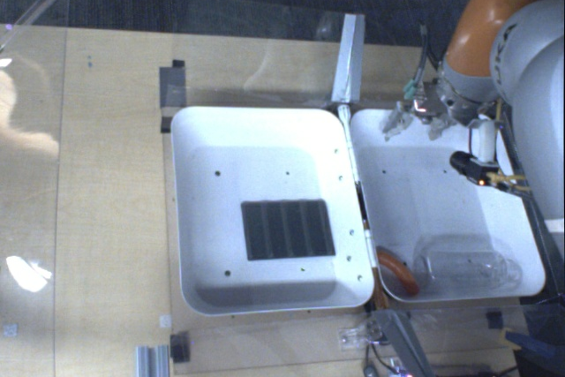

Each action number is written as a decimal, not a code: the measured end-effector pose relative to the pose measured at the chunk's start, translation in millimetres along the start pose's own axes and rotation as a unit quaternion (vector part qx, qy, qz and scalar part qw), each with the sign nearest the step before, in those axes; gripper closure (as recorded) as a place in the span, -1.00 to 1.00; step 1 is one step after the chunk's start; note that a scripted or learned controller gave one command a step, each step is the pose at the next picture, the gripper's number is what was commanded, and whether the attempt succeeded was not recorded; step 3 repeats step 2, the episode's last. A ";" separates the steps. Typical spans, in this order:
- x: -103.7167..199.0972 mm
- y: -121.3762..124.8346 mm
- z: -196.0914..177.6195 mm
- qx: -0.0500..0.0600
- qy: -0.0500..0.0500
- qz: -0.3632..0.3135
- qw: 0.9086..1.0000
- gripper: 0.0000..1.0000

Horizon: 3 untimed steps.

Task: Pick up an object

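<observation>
My gripper point(414, 123) hangs over the far left part of the right bin point(441, 190), below the orange wrist band. Its two fingers stand apart, open, with nothing between them. A clear plastic bottle point(465, 267) lies on its side near that bin's front wall, well below the gripper. A red-orange object point(397, 272) rests in the same bin's front left corner, partly over the rim. In the left bin point(212, 146) a dark ribbed rectangular block point(288, 229) lies flat near the middle front.
A metal upright post point(349, 57) stands behind the gap between the bins. The grey arm point(534, 93) covers the right bin's far right side, with a black cable fitting point(472, 165) hanging off it. Small black clamps sit at the left bin's corners.
</observation>
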<state>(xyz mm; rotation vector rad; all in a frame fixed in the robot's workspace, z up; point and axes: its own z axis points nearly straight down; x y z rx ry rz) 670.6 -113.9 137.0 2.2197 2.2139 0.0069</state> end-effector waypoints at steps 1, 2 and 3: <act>31.8 -27.1 48.7 -0.001 0.001 -0.051 0.999 -1.00; -25.5 -38.5 -14.3 0.000 0.000 -0.006 1.000 -1.00; -25.5 -38.5 -14.3 0.000 0.000 -0.006 1.000 -1.00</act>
